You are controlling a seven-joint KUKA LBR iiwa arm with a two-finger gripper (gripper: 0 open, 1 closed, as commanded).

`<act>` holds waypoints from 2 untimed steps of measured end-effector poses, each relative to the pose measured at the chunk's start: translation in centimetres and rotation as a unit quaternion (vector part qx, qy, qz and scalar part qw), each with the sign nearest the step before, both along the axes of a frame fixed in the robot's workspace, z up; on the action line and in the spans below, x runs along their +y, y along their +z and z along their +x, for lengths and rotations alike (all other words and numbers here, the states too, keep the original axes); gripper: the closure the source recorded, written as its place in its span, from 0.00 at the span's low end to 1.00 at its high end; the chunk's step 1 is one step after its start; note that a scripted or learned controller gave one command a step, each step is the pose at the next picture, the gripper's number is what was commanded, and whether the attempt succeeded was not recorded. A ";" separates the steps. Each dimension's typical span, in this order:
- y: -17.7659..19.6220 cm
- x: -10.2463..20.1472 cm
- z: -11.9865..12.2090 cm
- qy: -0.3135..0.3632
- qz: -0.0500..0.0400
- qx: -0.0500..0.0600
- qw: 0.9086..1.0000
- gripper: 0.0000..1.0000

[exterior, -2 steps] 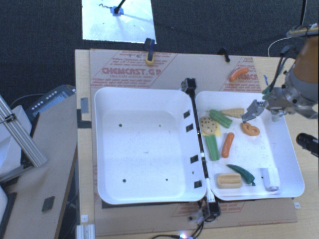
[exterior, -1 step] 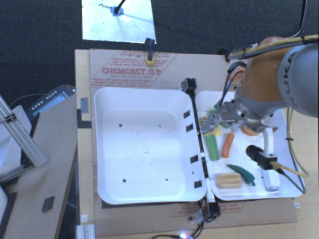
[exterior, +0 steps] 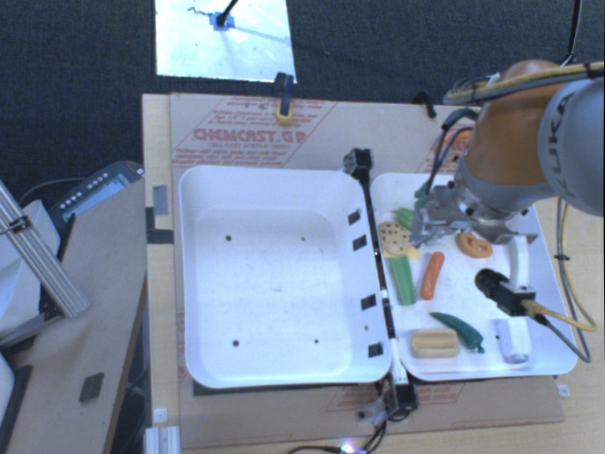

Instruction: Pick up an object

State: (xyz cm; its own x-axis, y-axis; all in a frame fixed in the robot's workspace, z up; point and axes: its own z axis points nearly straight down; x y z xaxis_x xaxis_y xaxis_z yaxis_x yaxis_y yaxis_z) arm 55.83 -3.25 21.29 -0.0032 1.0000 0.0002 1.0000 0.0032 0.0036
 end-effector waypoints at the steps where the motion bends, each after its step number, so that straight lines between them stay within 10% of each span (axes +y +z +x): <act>1: -3.0 3.1 -7.5 -0.001 0.001 0.005 1.000 1.00; 2: -2.8 6.4 2.7 0.003 0.000 -0.003 1.000 1.00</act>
